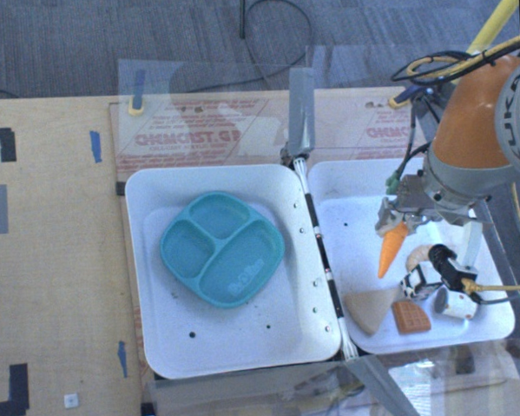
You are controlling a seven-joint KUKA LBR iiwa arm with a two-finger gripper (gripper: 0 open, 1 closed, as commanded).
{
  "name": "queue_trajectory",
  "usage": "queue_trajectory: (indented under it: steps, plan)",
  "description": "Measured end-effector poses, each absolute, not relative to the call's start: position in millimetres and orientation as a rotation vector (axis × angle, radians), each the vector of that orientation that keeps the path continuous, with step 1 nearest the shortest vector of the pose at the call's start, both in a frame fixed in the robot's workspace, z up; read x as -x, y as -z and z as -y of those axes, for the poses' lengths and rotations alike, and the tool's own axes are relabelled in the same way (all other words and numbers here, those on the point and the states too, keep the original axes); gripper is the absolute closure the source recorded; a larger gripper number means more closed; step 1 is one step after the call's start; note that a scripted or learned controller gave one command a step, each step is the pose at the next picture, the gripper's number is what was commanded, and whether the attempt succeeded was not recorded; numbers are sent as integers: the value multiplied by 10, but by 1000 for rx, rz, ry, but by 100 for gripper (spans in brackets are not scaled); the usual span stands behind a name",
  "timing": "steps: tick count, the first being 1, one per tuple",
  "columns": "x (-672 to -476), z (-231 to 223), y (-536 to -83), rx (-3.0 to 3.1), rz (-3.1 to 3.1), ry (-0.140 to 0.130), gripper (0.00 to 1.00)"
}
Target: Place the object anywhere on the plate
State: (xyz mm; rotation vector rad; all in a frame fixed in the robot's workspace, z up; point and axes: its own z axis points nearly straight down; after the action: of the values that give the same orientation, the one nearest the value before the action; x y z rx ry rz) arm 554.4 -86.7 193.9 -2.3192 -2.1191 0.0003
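Carrot (392, 250) in the gripper (398, 224), over the right bin (346, 189).
The fingers pinch its thick top, tip hanging down. The teal plate (223, 248) in the left bin (151, 287) bears nothing; carrying across and releasing remain.

The arm (477, 122) is cut off by the right and top edges, so its upper links can't be seen. Its wrist covers the back right part of the right bin (355, 189). The top of the orange carrot (391, 248) sits under the gripper (406, 217); whether it's pinched or just overlapped can't be told. Small black-and-white items (438, 280) near the front right corner are too small and cluttered to ID. Lettering on the teal plate (222, 246) is too blurry to read. The surface (54, 257) is cropped at the left.
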Motion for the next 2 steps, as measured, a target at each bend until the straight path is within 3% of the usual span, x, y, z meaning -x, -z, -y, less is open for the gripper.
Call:
queue_trajectory:
  steps: [2]
  plan:
    - [-6210,-590,-1847,2243,2200,0,100]
